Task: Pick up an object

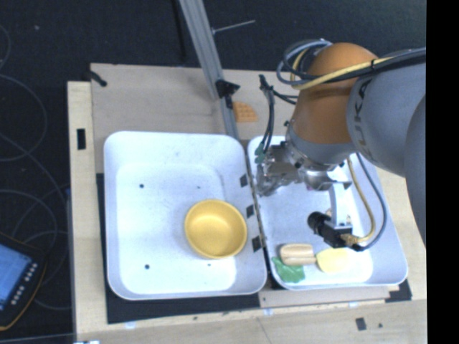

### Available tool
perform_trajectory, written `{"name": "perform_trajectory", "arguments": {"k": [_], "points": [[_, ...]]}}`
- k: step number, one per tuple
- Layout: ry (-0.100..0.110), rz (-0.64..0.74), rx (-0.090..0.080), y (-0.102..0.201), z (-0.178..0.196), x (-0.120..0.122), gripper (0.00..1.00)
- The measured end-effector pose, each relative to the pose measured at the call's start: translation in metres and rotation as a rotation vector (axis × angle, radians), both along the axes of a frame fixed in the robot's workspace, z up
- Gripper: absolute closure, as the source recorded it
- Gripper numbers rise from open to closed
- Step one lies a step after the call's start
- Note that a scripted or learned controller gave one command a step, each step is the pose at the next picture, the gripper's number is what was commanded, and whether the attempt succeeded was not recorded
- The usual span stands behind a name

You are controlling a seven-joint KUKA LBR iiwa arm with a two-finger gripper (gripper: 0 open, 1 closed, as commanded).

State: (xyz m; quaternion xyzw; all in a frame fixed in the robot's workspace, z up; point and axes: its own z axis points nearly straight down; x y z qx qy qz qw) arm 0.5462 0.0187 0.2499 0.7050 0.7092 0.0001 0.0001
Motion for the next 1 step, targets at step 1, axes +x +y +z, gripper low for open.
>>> {"name": "perform_trajectory", "arguments": {"k": [1], "points": [[0.0,0.0,0.0,0.0484,-0.0087,-0.0115,1.0]]}}
